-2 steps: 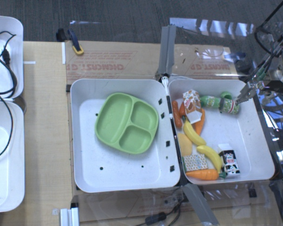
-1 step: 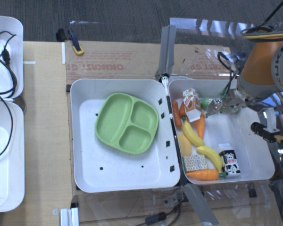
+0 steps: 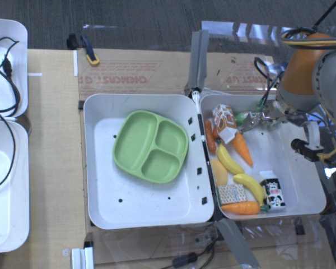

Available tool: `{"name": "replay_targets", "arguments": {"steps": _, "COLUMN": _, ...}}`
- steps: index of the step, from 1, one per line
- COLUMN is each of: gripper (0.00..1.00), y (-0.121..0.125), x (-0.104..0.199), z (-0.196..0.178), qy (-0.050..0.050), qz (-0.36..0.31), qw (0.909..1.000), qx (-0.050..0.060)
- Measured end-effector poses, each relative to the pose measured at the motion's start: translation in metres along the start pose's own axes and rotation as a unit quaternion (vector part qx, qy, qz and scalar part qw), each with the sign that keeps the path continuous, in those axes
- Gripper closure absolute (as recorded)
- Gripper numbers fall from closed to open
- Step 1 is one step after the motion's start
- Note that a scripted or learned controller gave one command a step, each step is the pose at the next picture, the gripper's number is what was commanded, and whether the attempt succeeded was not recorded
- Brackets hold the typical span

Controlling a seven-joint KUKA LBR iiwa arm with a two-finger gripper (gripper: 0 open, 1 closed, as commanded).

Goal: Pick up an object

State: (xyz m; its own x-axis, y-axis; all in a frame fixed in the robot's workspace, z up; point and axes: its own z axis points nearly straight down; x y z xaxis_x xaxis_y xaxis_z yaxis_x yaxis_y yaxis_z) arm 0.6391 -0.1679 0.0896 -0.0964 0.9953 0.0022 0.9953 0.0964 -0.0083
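Note the bench (image 3: 50, 150) with two white bins side by side. The left bin (image 3: 101, 206) holds a green divided plate (image 3: 151, 146), lying flat near its centre. The right bin (image 3: 302, 189) holds the pickable objects, crowded along its left wall.

The arm (image 3: 311, 66) enters from the right and hangs over the far right corner of the right bin, its orange band uppermost. Cables (image 3: 266, 80) loop just beside the wrist.

Check the objects in the right bin. A packet (image 3: 224, 118) lies at the far end, with a carrot (image 3: 242, 147) just beside it, pointing toward the near side. A second carrot (image 3: 210, 138) lies along the left wall. Two bananas (image 3: 228, 160) (image 3: 251, 187) sit mid-bin. A third carrot (image 3: 241, 208) lies along the near wall, touching a patterned pouch (image 3: 231, 194). A small carton (image 3: 273, 192) stands just right of the near banana.

The gripper (image 3: 256, 119) sits low near the packet and a green item (image 3: 242, 117). You cannot tell its opening or whether it touches anything.
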Motion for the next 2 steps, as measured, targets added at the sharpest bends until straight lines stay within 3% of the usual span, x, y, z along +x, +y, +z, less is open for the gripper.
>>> {"name": "replay_targets", "arguments": {"steps": 1, "gripper": 0.00, "y": -0.034, "x": 0.040, "z": -0.002, "qy": -0.001, "qz": -0.016, "qw": 0.9999, "qx": -0.004}}
{"name": "replay_targets", "arguments": {"steps": 2, "gripper": 0.00, "y": 0.010, "x": 0.021, "z": 0.001, "qy": 0.002, "qz": -0.120, "qw": 0.9928, "qx": 0.006}}
